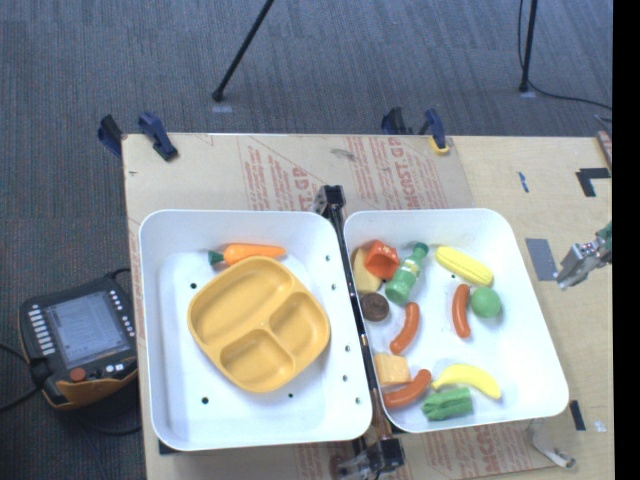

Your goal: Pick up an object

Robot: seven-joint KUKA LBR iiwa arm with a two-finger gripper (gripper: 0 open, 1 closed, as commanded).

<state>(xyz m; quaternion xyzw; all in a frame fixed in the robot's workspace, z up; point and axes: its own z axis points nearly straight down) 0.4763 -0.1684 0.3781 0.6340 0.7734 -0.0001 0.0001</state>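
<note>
White plastic bins sit side by side on my bench, and I take the right bin (520, 298) as my landmark. From the overhead camera, the gripper (583, 258) is out past that bin's right wall, over the bare bench, roughly level with the bin's upper half. It is small and blurred at the frame edge, and I cannot tell how it is set; nothing hangs beneath it that I can make out.

Inside the right bin the toy food lies untouched, as far as I can judge. Corn (464, 265) sits toward the upper right, with a lime (486, 302) just below it and a sausage (460, 311) touching the lime's left side. A green bottle (406, 274) leans near the upper left, beside a red pepper (380, 259). A second sausage (405, 328) lies near the middle, a brown disc (375, 308) by the left wall. Along the lower edge I see a banana (467, 378), a green block (446, 404), a third sausage (406, 390) and a cheese wedge (391, 369).

Left of the right bin, the other bin (165, 268) holds a yellow tray (259, 323) and a carrot (250, 253) just above it.

My read: nothing is picked yet. The arm has still to travel in over the right bin, choose a piece, descend and grip. Corn and lime lie nearest its side.
</note>
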